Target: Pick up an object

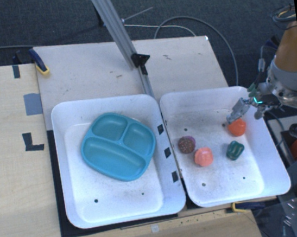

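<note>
A: Orange ball (237, 127) is the likely pick. It lies in the right bin (224, 189), toward three o'clock of that bin, close to the right wall.

B: And the gripper (239, 111)?

A: Just above the ball, at about twelve o'clock from it, coming in from the right. A grey finger slants down toward the ball. I cannot tell whether the fingers are wide or narrow, and nothing shows between them, so I would not call the ball held.

B: Why approach from that side?

A: My guess: the arm is based on the right, so the ball is its nearest thing. The other pieces sit apart: a green piece (234, 150) at five o'clock from the ball, near it; a pink ball (203, 157) at eight o'clock; a brown ball (186, 144) farther out at nine.

B: Room to work?

A: Open floor at ten and eleven o'clock of the ball. The tight side is the right wall, and the green piece is close enough to be nudged.

B: The left bin (66, 154)?

A: It holds a blue tray (118, 145), well apart from all this.
</note>
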`<state>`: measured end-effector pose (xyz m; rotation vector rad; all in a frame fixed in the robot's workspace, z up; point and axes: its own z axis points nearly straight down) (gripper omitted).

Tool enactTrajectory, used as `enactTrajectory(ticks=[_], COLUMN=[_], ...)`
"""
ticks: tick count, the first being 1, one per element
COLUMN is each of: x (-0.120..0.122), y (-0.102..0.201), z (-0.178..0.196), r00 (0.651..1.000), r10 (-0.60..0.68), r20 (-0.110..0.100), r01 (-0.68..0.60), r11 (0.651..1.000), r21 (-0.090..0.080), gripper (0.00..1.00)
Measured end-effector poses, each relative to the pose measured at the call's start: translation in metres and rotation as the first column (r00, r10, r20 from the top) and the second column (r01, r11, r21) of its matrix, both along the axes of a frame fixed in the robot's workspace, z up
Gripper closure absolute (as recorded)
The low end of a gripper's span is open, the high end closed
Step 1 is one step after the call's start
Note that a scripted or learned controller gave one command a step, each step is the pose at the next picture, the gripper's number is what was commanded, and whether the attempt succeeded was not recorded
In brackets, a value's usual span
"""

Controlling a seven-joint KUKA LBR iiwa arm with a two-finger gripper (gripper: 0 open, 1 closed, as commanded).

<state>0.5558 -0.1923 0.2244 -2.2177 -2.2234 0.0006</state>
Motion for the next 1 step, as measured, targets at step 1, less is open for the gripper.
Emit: enactTrajectory(ticks=[1], x=[-0.0007], y=[0.0019], z=[-0.0433], r00=[1.0], r10=[-0.001], r20=[-0.004], r01=[0.001], r11=[1.0], r21=[-0.001], gripper=[0.0])
